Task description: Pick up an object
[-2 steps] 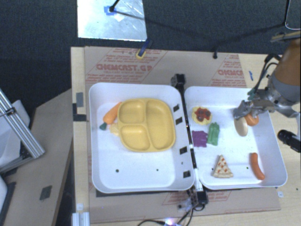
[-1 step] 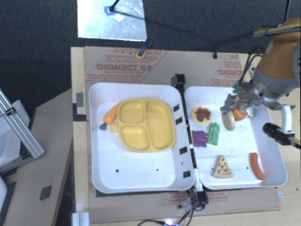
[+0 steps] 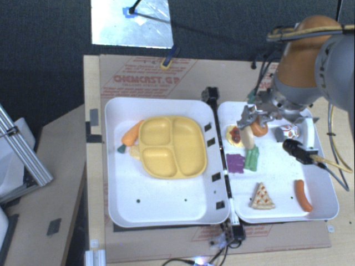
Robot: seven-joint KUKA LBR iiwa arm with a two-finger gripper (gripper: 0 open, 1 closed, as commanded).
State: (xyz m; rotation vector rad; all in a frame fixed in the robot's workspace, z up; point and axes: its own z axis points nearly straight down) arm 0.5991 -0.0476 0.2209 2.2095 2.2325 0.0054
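The metal claw (image 3: pixel 250 121) hangs low over a glossy orange-red round toy (image 3: pixel 259 129) in the right shallow white plastic bin (image 3: pixel 327 195); whether it grips, I cannot tell.

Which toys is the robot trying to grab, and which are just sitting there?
For the job: gripper, and the toys right under it, an orange-red piece and a hot dog.

Just lying about: yellow tray, carrot, pizza slice, sausage, purple piece, green piece.

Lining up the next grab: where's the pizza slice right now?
The pizza slice lies in the right bin, near its front edge, below the purple piece and left of the sausage.
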